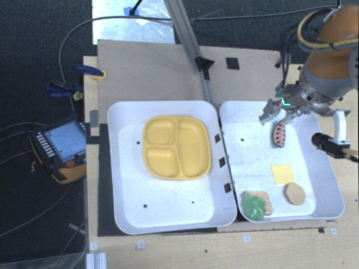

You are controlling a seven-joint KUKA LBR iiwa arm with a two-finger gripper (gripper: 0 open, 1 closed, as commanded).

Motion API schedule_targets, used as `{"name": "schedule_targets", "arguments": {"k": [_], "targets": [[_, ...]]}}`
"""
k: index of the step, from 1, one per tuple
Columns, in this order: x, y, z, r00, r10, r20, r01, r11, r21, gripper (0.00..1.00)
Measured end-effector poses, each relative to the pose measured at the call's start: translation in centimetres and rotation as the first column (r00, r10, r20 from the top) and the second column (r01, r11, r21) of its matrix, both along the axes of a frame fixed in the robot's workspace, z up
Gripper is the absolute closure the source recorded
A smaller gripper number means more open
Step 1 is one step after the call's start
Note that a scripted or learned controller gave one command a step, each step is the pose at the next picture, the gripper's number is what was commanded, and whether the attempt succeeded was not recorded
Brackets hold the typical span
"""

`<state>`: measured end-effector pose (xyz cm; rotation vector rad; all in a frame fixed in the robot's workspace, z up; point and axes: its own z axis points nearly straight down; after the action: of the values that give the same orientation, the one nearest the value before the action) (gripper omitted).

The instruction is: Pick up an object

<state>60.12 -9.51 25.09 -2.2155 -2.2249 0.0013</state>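
Above the right bin's point(322, 167) far edge, fingers point(279, 115) spread (watermelon slice point(279, 134) just below), open floor leftward.

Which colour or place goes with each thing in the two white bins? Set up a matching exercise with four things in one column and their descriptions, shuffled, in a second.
Things
1. divided plastic plate
2. flat cheese-like square
3. watermelon-slice toy
4. round biscuit-like disc

Descriptions
A. pink-red with a dark rind, just below the end effector
B. tan, in the right bin's lower right part
C. yellow, alone in the left bin
D. pale yellow, in the middle of the right bin

Pairs: 1-C, 2-D, 3-A, 4-B
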Motion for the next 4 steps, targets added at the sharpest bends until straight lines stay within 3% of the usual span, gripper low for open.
{"name": "schedule_targets", "arguments": {"k": [1,4], "targets": [[0.1,0.0,0.1,1.000,0.000,0.003,0.000,1.000,0.000,0.00],[-0.2,0.2,-16.6,1.000,-0.003,0.006,0.003,1.000,-0.001,0.00]]}}
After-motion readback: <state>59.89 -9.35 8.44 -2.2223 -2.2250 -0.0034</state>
